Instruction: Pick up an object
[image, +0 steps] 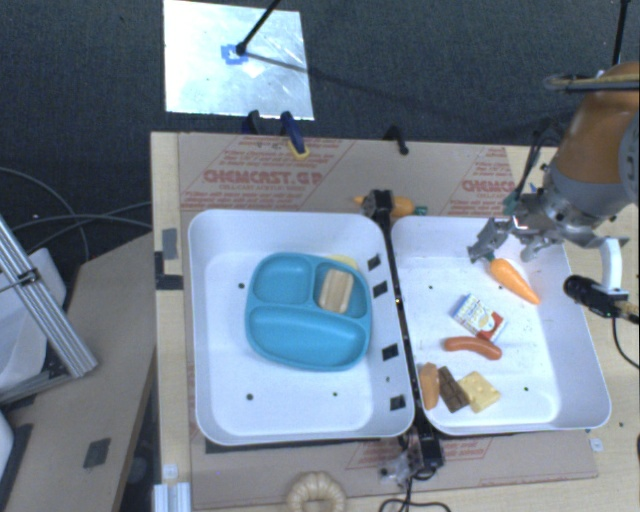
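My gripper (508, 246) hangs over the back of the right bin (570, 370), open, with nothing between its fingers. An orange carrot (515, 281) lies on the bin floor just in front of it, apart from the fingertips. Nearer the front lie a small white and red packet (477, 316), a red sausage (473, 347), a tan bread stick (429, 385), a brown chocolate bar (452, 390) and a yellow cheese piece (481, 392).
The left bin (225, 400) bears a blue divided plate (300, 325) with a slice of bread (335, 291) in its upper right compartment. A black divider with clips (392, 300) joins the two bins. A shiny sheet (238, 58) lies behind the bench.
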